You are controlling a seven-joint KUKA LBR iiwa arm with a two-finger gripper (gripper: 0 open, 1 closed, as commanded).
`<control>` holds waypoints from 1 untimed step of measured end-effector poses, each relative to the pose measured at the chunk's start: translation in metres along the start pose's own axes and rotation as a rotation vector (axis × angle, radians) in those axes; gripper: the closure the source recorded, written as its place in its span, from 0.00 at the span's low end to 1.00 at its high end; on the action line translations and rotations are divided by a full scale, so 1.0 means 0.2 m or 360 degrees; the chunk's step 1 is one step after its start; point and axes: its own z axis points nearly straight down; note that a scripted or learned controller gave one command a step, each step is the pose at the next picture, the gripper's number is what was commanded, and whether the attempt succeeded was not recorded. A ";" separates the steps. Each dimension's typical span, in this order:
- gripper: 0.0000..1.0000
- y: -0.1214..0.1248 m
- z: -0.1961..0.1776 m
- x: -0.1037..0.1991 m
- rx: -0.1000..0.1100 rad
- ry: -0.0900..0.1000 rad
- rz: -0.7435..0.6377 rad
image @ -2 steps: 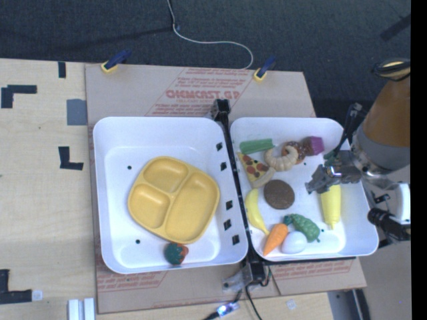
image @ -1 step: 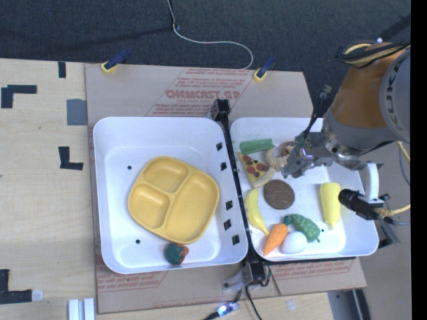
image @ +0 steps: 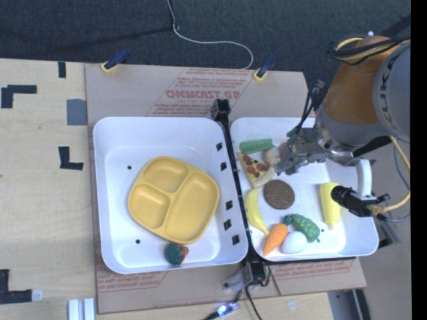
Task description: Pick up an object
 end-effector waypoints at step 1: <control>1.00 0.04 0.02 0.02 0.0002 -0.0002 0.0004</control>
